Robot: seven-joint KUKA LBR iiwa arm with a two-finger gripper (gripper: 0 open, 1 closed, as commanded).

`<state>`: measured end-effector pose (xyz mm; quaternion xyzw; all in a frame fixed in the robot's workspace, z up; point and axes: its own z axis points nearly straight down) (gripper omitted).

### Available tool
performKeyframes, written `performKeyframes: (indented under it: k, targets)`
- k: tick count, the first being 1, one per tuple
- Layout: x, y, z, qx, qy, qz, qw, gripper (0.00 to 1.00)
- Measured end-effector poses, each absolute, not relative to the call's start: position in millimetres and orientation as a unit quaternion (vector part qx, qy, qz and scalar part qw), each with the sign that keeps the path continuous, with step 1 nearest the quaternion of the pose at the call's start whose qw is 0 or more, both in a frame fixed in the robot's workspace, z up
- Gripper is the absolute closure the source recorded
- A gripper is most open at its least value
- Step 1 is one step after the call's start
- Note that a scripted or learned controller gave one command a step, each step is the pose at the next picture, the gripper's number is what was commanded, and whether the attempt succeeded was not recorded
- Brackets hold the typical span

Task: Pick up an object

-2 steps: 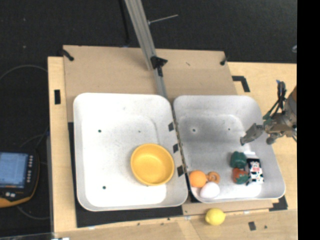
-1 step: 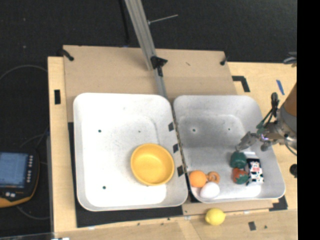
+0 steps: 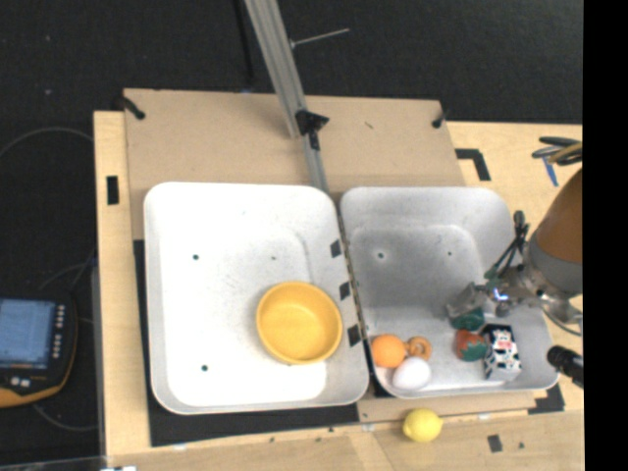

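Note:
My gripper (image 3: 479, 304) hangs low over the right side of the right bin (image 3: 412, 224), at the end of the arm with the orange band (image 3: 561, 226). Just below it lies a green and red object (image 3: 472, 342), very close to the gripper's tip. A black and white toy (image 3: 502, 353) sits beside that object, nearer the bin's right corner. At the bin's front edge rest an orange ball (image 3: 388, 349), a white egg (image 3: 412, 373) and a small brown piece (image 3: 421, 345).
A yellow bowl (image 3: 298, 322) stands in the left bin (image 3: 216, 253), near its front right. A yellow lemon (image 3: 422, 425) lies on the bench outside the right bin's front edge. A slanted metal rail (image 3: 280, 57) rises behind the bins.

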<state>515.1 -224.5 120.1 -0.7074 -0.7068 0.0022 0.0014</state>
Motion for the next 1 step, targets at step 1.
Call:
performKeyframes:
  k: [1]
  targets:
    - [518.3,-224.5,134.4,-0.708,-0.706,-0.0016,-0.002,1.00]
